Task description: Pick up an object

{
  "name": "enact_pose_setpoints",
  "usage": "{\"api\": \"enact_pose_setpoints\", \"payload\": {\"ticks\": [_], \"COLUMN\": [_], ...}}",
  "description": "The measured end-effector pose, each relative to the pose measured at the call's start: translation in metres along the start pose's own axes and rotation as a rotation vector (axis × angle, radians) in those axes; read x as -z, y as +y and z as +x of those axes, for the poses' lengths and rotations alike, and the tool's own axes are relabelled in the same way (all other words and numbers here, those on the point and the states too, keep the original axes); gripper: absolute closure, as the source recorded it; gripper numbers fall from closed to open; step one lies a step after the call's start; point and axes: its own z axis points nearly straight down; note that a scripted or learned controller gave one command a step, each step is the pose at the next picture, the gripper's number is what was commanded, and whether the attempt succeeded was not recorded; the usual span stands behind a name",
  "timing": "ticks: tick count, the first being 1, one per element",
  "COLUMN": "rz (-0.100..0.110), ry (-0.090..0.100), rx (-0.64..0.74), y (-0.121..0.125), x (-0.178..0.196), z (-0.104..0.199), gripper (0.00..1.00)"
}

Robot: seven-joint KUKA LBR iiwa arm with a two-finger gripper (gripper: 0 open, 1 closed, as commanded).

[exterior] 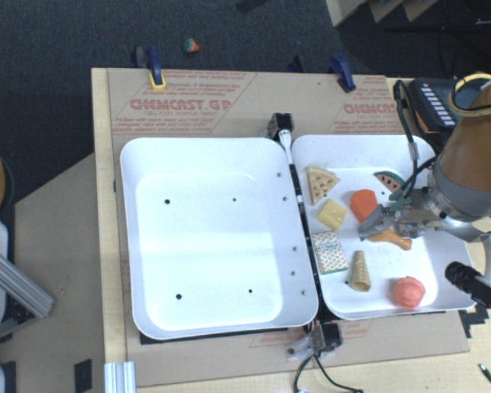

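While the gripper [375, 225] hangs low inside the right bin [344, 147], whether it is clenched or released cannot be told. Just beside its tip lies a rounded orange-red piece [362, 202], with a flat orange piece [393, 239] under the gripper. Around that orange-red piece: a pale yellow block [331, 214] to its left, a holed cheese wedge [320, 183] up-left, a watermelon slice [388, 181] up-right, a ridged cone [358, 270] and a pink ball [408, 291] below. Smooth white floor lies open in the left bin [131, 158].
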Motion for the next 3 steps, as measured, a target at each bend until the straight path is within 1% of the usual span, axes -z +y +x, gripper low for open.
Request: {"api": "enact_pose_setpoints", "payload": {"ticks": [1, 2, 3], "rz": [-0.011, -0.012, -0.010], "ry": [-0.003, -0.006, -0.005], "rx": [0.003, 0.001, -0.003], "y": [0.097, 0.141, 0.143], "x": [-0.114, -0.119, -0.043], "z": [0.007, 0.000, -0.041], "gripper": [0.00, 0.00, 0.00]}}
